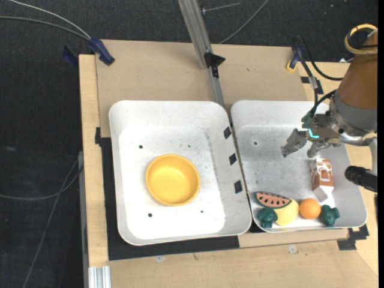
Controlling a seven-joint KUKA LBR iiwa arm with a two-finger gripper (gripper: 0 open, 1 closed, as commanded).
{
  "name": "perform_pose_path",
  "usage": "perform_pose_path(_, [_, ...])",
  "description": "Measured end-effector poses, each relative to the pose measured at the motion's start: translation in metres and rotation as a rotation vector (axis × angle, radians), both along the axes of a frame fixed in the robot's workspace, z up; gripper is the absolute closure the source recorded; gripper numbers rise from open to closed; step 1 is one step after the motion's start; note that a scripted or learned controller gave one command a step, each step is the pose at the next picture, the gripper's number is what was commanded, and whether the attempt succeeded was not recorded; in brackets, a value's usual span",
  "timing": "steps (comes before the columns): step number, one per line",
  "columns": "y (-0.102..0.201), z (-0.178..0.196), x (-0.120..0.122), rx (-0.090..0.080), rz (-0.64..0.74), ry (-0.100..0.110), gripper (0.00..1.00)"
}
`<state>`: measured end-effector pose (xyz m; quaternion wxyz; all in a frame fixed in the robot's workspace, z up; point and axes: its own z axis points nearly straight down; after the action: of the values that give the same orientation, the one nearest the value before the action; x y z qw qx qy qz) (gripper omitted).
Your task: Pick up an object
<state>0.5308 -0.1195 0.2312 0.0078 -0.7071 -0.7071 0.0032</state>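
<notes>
Arm is reaching in from the right, orange band showing above the wrist, with the gripper hanging over the right bin, roughly mid-bin toward its right side. Fingers are sitting spread apart, one finger pointing left-down and the other just beside the carton; nothing is sitting between them, so the tool is released and not carrying anything. Pickable objects are all lying in the right bin's near edge and right side: orange-and-white carton is lying just below and right of the gripper, close to it, though I cannot tell if they are touching. Along the front wall, watermelon slice is lying next to a yellow fruit, with a green broccoli piece at the left end touching both. Orange ball is sitting just right of the yellow fruit, and a second dark green piece is sitting beside it at the bin's corner. Left bin is holding a yellow bowl, upright, near its centre, well apart from the gripper.
</notes>
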Motion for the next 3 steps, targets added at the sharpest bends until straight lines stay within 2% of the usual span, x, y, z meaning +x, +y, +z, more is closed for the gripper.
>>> perform_pose_path(1, [0.000,0.003,0.001,-0.001,0.000,-0.007,0.00])
perform_pose_path(3, [-0.001,-0.123,-0.013,0.002,-0.001,0.004,0.00])
